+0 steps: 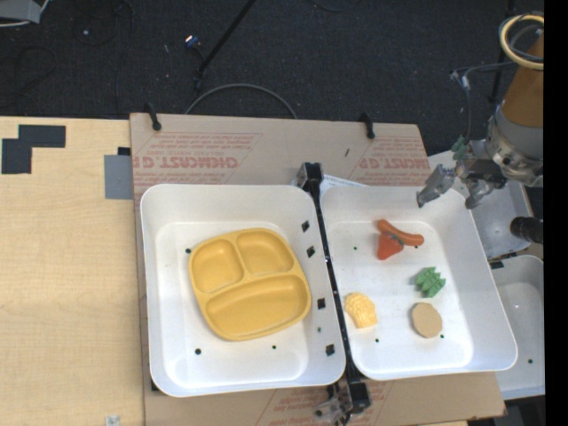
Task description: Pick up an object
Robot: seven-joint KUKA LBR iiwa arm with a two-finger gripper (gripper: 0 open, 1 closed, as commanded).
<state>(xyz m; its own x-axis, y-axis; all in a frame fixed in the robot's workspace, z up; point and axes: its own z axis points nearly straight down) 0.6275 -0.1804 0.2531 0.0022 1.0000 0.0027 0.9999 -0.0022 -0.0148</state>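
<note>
The right bin [461,344] holds several toy foods: an orange hot dog [400,232] with a red wedge [390,249] just below it, a green broccoli piece [429,280], a tan round cookie [426,319] and a yellow corn-like piece [360,310]. My gripper [453,190] hangs over the bin's far right corner, above and to the right of the hot dog. Its two fingers are spread apart with nothing between them.
The left bin [169,238] holds a yellow divided plate [249,282]. A black divider [324,273] runs between the bins. Cardboard [266,153] lies under both, and a wooden bench top [62,273] spreads to the left.
</note>
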